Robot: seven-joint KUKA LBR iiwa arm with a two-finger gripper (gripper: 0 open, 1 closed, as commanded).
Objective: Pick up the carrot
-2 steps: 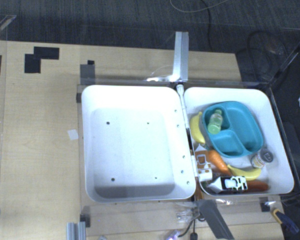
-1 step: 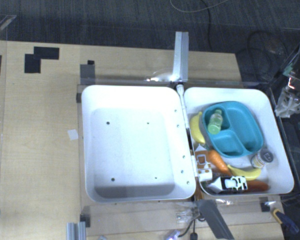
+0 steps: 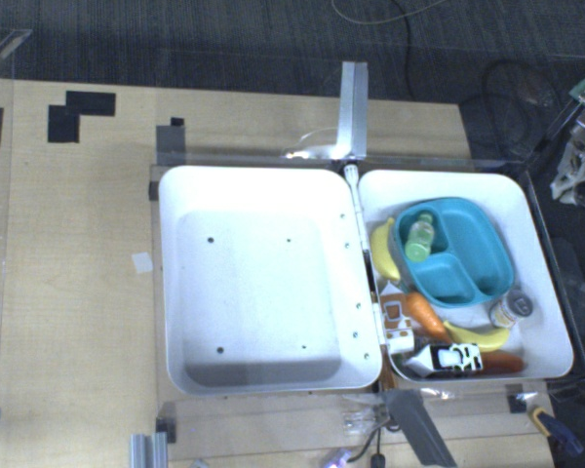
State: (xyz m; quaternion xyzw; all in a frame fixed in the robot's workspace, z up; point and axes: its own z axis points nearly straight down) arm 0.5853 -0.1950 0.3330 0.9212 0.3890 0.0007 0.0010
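Gripper [image 3: 577, 169]: what appears to be it sits at the view's right edge, outside the right bin [image 3: 536, 222], partly cut off. Cannot tell how far it is open, and nothing is seen in its grasp. The carrot [image 3: 421, 312] lies well apart from it, toward lower left, on the right bin's floor. It is just below the blue divided dish [image 3: 463, 261] and beside a yellow banana [image 3: 480, 337]. Left bin [image 3: 253, 281] adjoins.
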